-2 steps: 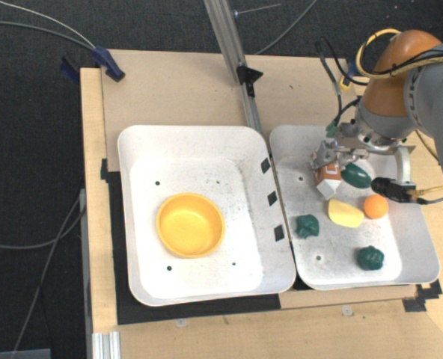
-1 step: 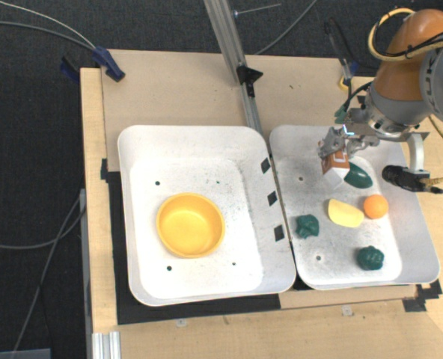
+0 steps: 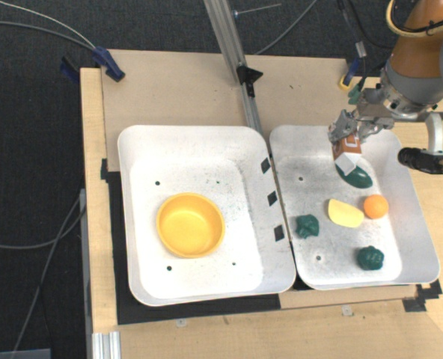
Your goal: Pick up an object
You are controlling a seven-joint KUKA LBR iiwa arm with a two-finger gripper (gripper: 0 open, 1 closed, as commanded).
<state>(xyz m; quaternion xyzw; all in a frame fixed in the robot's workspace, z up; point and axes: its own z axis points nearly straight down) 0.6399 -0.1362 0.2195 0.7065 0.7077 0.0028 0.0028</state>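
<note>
Arm status: reaching in from the right, wrist bent down.
You see the grey arm (image 3: 420, 47), orange band uppermost, with its gripper (image 3: 350, 144) low near the right bin's far edge; finger state is indiscernible.

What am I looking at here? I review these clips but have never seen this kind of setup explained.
One camera looks down at a slant on a bench with two white bins. The grey and orange robot arm reaches in from the right; its gripper hangs over the right bin. That bin holds a yellow piece, an orange ball, two dark green lumps and a green and white item just under the gripper. The left bin holds a yellow bowl. Whether anything is gripped is unclear.
</note>
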